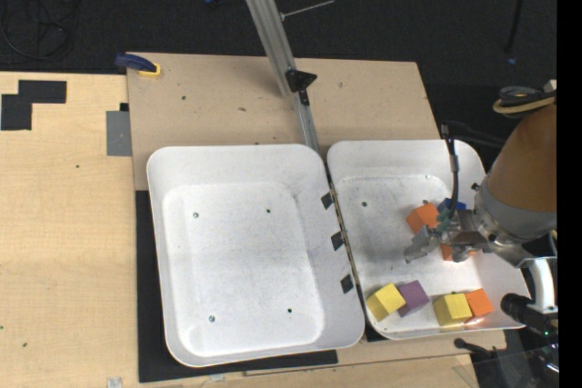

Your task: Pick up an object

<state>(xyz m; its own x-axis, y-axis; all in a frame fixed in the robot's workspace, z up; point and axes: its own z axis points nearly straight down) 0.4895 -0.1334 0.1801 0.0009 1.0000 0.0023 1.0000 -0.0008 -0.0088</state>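
Observation:
My gripper point(436, 239) is low inside the right bin point(391, 166), reaching in from the right. An orange block point(420, 216) lies just up and left of it, with a small blue piece point(446, 209) beside it. A red-orange piece point(451, 251) shows right beneath the gripper; whether it is held is hidden by the wrist. Along the bin's front edge sit a yellow block point(386, 300), a purple block point(414, 293), a second yellow block point(452, 309) and another orange block point(479, 303).
The left bin point(182, 173) lies next to the right one, with black clips point(337, 241) on the shared rim. A slanted metal rail point(273, 27) rises behind the bins. The arm's orange band point(532, 161) looms over the right bin's right edge.

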